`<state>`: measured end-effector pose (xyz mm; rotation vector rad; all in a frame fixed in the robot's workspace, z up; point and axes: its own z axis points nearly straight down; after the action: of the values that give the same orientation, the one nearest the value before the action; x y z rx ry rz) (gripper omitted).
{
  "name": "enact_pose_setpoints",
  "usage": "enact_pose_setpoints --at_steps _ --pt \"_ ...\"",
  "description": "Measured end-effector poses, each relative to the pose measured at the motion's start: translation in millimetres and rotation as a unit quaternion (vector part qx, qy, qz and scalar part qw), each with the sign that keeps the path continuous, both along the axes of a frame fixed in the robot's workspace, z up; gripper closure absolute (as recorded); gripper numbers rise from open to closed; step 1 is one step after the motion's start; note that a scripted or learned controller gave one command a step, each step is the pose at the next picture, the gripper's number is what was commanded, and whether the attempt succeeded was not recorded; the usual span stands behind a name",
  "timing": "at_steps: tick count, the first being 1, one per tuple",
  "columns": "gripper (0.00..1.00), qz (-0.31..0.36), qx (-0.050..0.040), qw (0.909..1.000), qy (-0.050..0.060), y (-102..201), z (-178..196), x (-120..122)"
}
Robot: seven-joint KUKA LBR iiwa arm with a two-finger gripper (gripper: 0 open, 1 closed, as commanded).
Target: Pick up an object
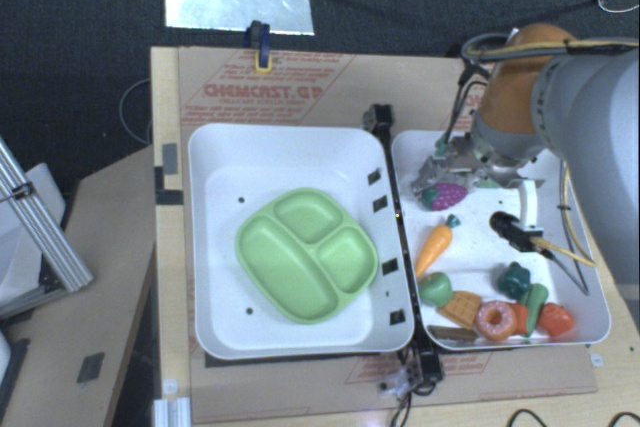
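Two shallow white bins sit side by side on the bench, seen from above at a slant. Lying in the left bin [225,165] is a pale green divided plate [305,255], turned at an angle, with its three sections bare. The right bin [478,260] holds a scatter of toy food. A bunch of purple grapes [445,196] lies near its far left corner, and an orange carrot [433,248] lies just in front of the grapes, slanting toward the divider between the bins. Along the near wall are a green pepper [435,289], a tan waffle [462,307] touching it, and a pink-frosted doughnut [494,319] touching the waffle. To the right of those is a cluster made up of a dark green piece [515,280], a lighter green piece [536,299] and a red-orange piece [556,319]. The grey arm [590,115] reaches in from the right, its orange band [520,80] above the far part of the right bin. The gripper [447,173] is low over the far left corner of that bin, directly at the grapes and seemingly touching their top. From this angle I cannot tell whether it is open or closed, nor whether it has any hold on the grapes, which appear to rest on the bin floor.
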<state>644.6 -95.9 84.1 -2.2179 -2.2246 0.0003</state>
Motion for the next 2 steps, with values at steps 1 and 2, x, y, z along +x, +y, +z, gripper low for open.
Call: enact_pose_setpoints --at_steps 1,2 --pt "1.00 0.001 0.0000 1.0000 -0.002 0 12 1" --pt "1.00 0.001 -0.0006 1.0000 -0.004 -5 68 13"
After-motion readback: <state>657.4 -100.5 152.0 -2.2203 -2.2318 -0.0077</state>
